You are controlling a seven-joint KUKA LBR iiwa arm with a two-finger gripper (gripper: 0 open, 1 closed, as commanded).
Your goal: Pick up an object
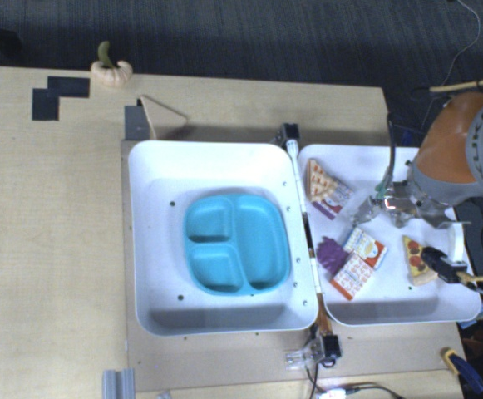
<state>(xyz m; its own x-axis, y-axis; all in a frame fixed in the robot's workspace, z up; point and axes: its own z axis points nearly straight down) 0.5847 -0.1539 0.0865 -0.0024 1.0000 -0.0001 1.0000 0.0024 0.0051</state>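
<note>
I'm hovering the end effector (380,207) at the right bin's (441,306) twelve o'clock, above the carton (359,262); whether clenched or released, I cannot tell.

We see two bins on the bench (50,248): the left bin (154,189) holds a tray (237,243); the right bin (391,306) holds a wafer pack (326,188) upper left, cards (359,262) centre, pizza (416,260) right.
</note>
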